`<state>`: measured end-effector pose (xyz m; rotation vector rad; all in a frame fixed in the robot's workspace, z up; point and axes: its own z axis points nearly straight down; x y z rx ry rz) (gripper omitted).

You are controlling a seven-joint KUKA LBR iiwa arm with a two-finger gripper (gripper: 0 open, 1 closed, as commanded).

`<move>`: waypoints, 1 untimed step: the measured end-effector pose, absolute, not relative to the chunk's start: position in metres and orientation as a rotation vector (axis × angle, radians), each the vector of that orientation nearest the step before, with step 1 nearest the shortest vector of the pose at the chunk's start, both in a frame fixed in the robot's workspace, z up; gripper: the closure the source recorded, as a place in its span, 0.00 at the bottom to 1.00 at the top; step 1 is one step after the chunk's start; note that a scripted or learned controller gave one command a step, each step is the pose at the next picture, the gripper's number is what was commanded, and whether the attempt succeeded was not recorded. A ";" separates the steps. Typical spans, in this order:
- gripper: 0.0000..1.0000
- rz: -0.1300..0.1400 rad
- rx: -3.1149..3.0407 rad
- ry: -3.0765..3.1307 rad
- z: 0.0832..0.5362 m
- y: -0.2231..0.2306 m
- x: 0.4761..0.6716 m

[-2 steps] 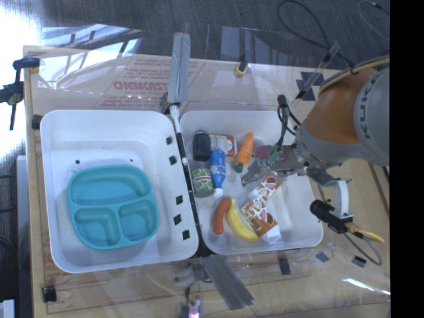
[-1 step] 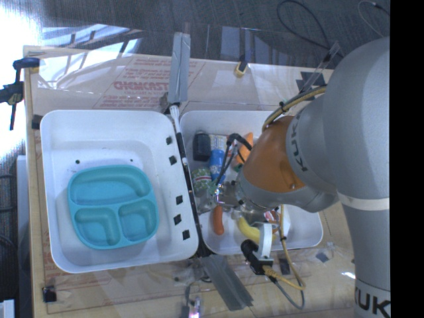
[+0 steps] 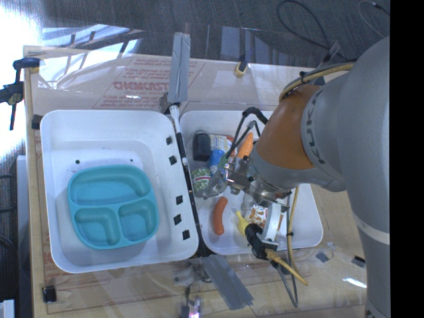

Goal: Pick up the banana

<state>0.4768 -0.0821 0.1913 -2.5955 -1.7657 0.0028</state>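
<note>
A teal divided tray [image 3: 112,206] lies in the left bin [image 3: 59,138]; an orange sausage [image 3: 218,216] in the right bin [image 3: 311,227]

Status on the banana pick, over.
Gripper low in the right bin, fingers hidden behind the wrist. Banana lying on the bin floor beside the hot dog, not lifted. Arm covers much of the clutter.
</note>
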 end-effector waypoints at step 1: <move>1.00 0.004 -2.588 -1.773 0.201 -0.082 0.478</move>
